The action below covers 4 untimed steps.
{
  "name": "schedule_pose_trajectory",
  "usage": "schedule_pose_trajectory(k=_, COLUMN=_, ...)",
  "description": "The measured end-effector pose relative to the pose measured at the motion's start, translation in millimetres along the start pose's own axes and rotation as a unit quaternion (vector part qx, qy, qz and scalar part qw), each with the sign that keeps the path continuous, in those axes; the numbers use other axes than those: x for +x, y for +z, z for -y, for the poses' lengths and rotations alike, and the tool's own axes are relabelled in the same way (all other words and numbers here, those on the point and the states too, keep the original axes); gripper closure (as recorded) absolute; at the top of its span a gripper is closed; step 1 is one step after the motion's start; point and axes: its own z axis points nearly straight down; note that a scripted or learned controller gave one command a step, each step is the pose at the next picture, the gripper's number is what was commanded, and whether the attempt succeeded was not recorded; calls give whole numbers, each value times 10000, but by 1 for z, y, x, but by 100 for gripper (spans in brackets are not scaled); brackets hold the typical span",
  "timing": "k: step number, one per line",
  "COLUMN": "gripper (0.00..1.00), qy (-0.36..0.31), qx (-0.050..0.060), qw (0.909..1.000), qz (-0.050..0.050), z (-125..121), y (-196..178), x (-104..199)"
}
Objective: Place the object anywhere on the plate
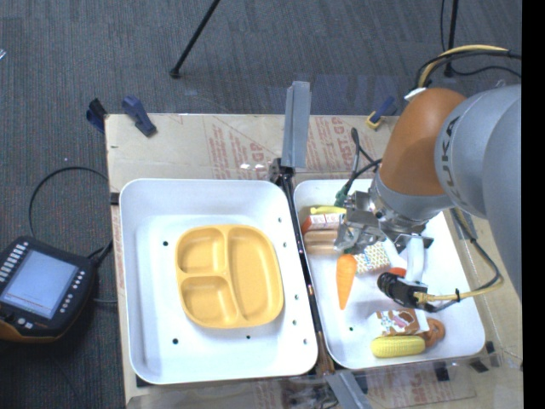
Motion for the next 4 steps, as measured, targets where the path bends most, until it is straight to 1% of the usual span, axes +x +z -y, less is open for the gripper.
schedule_pose_trajectory(k=1, gripper=0, qy=0, qx=0, qw=10000, qz=0, z=0, y=0, x=0)
schedule_pose_trajectory(k=2, gripper=100, qy=-4, qx=37, qw=10000, qz=-3, z=1, y=-7, x=0)
schedule_pose_trajectory(k=3, gripper=100, qy=-732, qx=0, qw=9973, qz=10, z=-5, y=0, x=79)
schedule_pose_trajectory(k=4, gripper=100, qy=-709, qx=14, qw=9975, qz=16, z=13, y=18, x=150)
